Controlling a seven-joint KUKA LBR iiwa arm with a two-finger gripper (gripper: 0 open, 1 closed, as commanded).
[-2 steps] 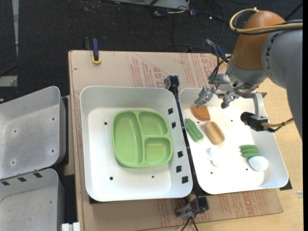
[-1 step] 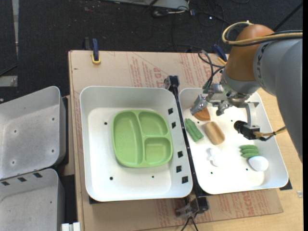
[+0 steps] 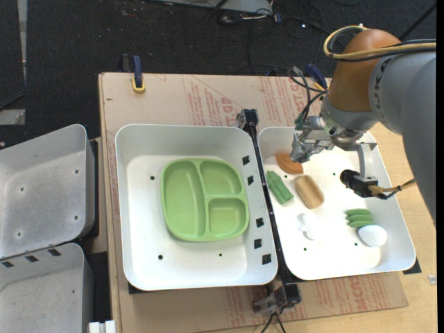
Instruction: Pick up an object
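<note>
My gripper hangs low over the far left part of the right bin. Directly beneath it, touching or nearly touching its tip, lies a flat orange piece. Just in front of that are a dark green stick and a tan bread-like roll. Nearer the front of the bin lie a small white piece, a green pea pod and a white egg-shaped thing.
The left bin holds a light green divided plate. A raised black divider runs between the two bins. Grey metal trays stand off the bench at the left. The arm fills the space above the right bin's far side.
</note>
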